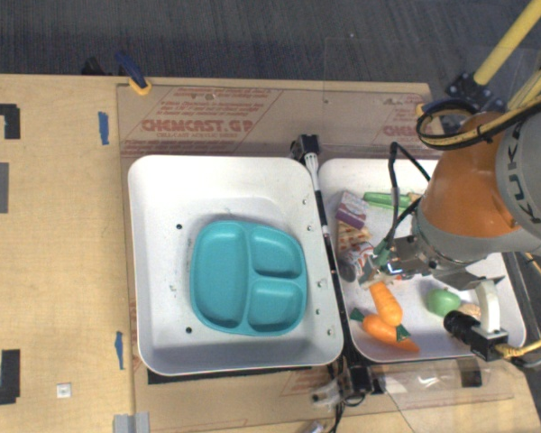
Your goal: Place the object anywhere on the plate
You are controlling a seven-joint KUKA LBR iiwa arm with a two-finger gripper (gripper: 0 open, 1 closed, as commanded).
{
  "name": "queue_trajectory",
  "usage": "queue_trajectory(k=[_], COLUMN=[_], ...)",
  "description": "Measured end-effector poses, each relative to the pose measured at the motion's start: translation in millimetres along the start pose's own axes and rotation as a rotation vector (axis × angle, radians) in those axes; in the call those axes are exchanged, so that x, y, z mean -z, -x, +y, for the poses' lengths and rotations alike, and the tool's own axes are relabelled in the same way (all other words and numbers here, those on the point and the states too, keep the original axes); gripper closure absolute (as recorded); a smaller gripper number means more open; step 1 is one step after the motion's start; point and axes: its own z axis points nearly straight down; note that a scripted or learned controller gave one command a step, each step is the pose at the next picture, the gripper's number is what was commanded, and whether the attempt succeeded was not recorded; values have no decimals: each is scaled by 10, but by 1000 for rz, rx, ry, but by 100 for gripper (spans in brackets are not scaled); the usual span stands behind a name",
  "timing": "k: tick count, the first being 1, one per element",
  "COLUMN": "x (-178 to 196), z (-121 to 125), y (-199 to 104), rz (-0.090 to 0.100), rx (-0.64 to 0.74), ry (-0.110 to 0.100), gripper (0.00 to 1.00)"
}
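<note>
A teal plate (pixel 249 278) with three compartments lies in the left white bin (pixel 162 197). My gripper (pixel 386 264) is down in the right bin (pixel 514 332), low over a cluster of small items near that bin's left side. Just below it lie two orange toy carrots (pixel 387 302), the second carrot (pixel 386 331) closer to the front rim. The orange-banded wrist (pixel 469 197) hides much of the right bin.
A purple packet (pixel 351 213) and a patterned item (pixel 346 238) lie left of the gripper. A green stick-like item (pixel 388 199) sits at the back, and a green round item (pixel 442 301) lies at right. A black clamp (pixel 307 145) sits between the bins.
</note>
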Motion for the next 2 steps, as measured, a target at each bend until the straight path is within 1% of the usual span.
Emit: queue_trajectory(k=[1, 2], x=[971, 85], z=[123, 448], y=[-815, -1671], rz=[4, 0], rx=[-13, -260], ry=[9, -6], gripper=[100, 100])
